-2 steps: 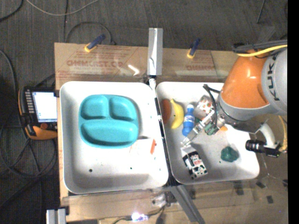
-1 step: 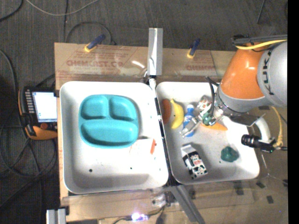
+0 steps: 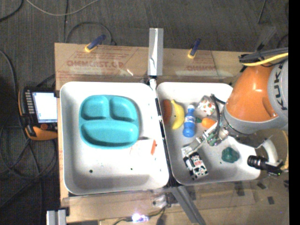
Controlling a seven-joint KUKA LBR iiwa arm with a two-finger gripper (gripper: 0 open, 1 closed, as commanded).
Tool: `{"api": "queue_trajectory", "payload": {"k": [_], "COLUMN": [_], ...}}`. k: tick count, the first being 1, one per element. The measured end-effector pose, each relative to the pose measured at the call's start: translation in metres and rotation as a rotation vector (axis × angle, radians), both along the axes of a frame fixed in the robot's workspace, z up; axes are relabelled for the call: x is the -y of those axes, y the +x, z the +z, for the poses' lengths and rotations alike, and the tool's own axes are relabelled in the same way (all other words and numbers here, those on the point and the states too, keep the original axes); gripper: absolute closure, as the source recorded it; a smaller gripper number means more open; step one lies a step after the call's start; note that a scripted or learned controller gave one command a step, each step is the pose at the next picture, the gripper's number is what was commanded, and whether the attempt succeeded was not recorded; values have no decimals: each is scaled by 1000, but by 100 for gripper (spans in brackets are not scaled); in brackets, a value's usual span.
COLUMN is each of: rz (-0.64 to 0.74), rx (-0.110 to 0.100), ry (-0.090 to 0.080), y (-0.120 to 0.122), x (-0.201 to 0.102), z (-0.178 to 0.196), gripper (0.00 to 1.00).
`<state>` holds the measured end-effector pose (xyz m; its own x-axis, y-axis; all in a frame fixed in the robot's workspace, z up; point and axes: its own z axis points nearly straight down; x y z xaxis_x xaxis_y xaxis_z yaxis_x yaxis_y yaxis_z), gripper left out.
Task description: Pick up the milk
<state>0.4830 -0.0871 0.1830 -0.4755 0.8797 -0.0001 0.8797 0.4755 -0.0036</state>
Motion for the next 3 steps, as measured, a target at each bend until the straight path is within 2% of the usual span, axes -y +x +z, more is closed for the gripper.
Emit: {"api": "queue_trajectory", "payload": {"k": [1,2,3], "rz": [244,335,408], "rx": [3,4,2], "ry": [5,5,4], "y": [1,1,51], "x": [24,32,-8], "z": [-85,-13,25], "gripper": [0,0,0]}}
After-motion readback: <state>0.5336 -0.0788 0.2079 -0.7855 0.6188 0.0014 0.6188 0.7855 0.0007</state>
